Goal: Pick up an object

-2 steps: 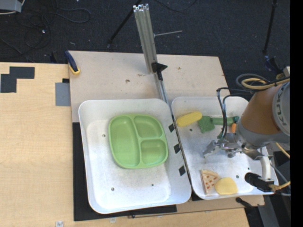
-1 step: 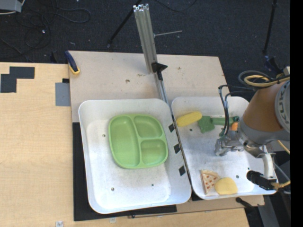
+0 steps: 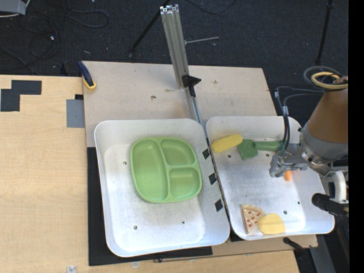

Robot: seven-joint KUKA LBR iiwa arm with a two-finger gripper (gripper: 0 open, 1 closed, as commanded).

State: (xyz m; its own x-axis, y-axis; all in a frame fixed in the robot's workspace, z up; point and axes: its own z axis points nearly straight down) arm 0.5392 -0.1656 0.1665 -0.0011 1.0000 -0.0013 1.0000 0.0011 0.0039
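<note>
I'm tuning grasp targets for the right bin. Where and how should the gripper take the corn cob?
Probably across the middle of the corn cob, straight down from above. It lies flat, long axis left-right, near the right bin's top-left corner; the green toy crowds its right end.

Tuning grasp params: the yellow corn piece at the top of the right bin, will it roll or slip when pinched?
The corn looks rounded and elongated, so a nudge across its length may well roll it. It looks like smooth toy plastic, probably light, stiff and a bit slippery. It lies close to the bin wall, which could crowd a finger.
</note>
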